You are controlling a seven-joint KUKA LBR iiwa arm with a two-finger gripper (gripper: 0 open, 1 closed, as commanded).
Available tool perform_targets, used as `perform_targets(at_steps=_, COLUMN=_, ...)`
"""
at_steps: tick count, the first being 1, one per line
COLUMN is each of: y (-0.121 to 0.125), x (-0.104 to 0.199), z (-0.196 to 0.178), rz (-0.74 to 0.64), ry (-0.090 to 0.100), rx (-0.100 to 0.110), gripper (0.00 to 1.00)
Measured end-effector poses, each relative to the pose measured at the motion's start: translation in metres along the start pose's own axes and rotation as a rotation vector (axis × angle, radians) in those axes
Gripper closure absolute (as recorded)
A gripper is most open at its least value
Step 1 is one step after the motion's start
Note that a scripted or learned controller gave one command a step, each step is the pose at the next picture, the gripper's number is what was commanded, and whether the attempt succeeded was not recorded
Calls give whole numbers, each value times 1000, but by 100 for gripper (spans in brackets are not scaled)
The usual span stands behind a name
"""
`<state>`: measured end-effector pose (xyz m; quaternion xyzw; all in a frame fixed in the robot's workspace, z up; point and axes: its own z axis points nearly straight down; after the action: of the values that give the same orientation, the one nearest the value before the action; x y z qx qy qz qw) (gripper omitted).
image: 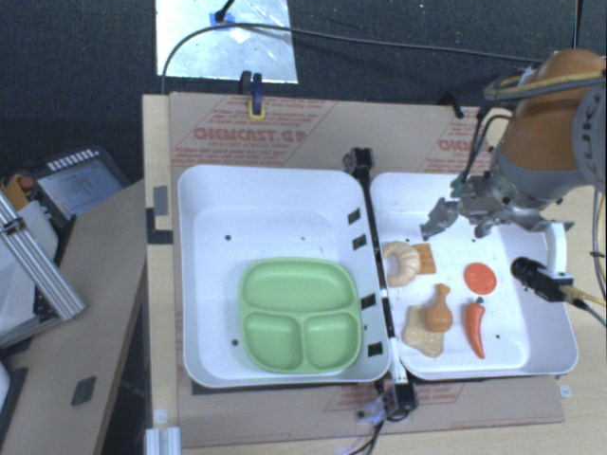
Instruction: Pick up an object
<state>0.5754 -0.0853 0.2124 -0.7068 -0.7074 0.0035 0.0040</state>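
The right bin (493, 363) holds several toy foods: a pale croissant (401, 262) on an orange cracker (425, 259), a red disc (480, 277), a brown chicken drumstick (436, 312) over a beige piece (420, 335), and a red chili pepper (474, 329). My gripper (442, 220) hangs above the bin's upper middle, just up and right of the croissant. Nothing shows between its dark fingers.
The left bin (204, 254) carries a green three-compartment plate (298, 313). A black divider clip strip (370, 254) runs between the bins. The arm (545, 121) enters from the right. A black part (536, 278) sticks out over the right bin's edge.
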Motion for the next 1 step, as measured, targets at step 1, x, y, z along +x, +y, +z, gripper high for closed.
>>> perform_targets(at_steps=1, y=3, x=0, z=-6, rz=-2, ry=-1, rx=-12, gripper=0)
